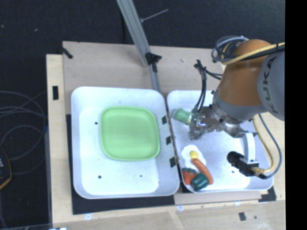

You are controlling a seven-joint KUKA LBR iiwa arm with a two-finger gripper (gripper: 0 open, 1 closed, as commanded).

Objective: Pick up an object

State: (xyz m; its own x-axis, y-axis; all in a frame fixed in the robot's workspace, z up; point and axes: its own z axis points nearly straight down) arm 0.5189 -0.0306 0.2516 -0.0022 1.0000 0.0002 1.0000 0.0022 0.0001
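Right bin (225, 174): mint-green object (182, 114) near its back-left corner; carrot (201, 166) and fried egg (191, 154) at the front-left.

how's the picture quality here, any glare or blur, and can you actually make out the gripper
Camera view: even overhead light, with the white bins bright and nearly washed out; the surroundings fall off to near black. The image is soft and low in detail, so the small toys in the right bin blur together. The gripper is a dark, cluttered patch under the arm; its state is unreadable. Shadows are faint.
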